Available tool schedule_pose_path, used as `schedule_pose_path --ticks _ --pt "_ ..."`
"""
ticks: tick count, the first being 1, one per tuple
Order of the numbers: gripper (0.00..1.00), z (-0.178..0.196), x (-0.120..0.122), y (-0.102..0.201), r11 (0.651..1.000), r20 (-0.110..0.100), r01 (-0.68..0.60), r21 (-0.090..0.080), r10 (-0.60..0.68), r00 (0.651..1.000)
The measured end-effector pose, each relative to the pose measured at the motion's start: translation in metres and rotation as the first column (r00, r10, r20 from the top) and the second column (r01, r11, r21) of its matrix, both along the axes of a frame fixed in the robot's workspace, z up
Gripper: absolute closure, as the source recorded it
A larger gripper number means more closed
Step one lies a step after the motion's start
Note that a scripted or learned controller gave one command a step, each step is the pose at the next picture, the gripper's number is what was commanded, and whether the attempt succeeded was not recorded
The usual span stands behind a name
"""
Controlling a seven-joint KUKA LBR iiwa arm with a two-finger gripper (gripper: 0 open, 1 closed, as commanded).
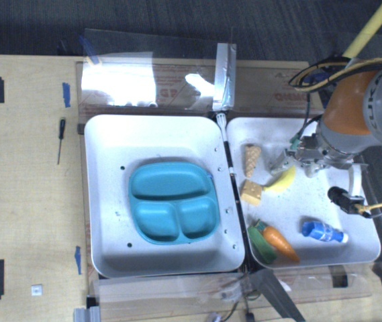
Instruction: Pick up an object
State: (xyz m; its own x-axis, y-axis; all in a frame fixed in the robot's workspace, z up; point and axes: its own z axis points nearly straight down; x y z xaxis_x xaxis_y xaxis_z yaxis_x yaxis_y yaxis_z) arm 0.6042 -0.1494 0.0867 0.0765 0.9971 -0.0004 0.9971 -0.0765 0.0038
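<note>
1. Nearest me, along the front edge of the right bin (368, 250): a carrot (279, 242), smooth orange taper with a green top, wedged into the corner; beside it a small blue bottle (323, 232) lying flat, glossy and round, likely to roll if nudged.
2. Left bin (97, 180) holds a teal divided tray (172, 200), moulded plastic with three compartments; well apart from the arm.
3. Mid-bin: a tan cube (252, 192), spongy-looking, touching the yellow banana (281, 179); above it a ridged waffle cone (252, 158).
4. The gripper (303, 158) sits low just beside the banana's upper end; whether the claw is released or clenched, I cannot tell; nothing visibly grasped.
5. My worry: the banana's curved, slick skin could slip sideways; the cube crowds it; a dangling cable (373, 208) might snag.
</note>
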Motion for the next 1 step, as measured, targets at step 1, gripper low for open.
schedule_pose_path --ticks 1 --pt "1.00 0.0128 0.0022 -0.0001 1.000 0.007 0.001 -0.001 -0.001 1.000"
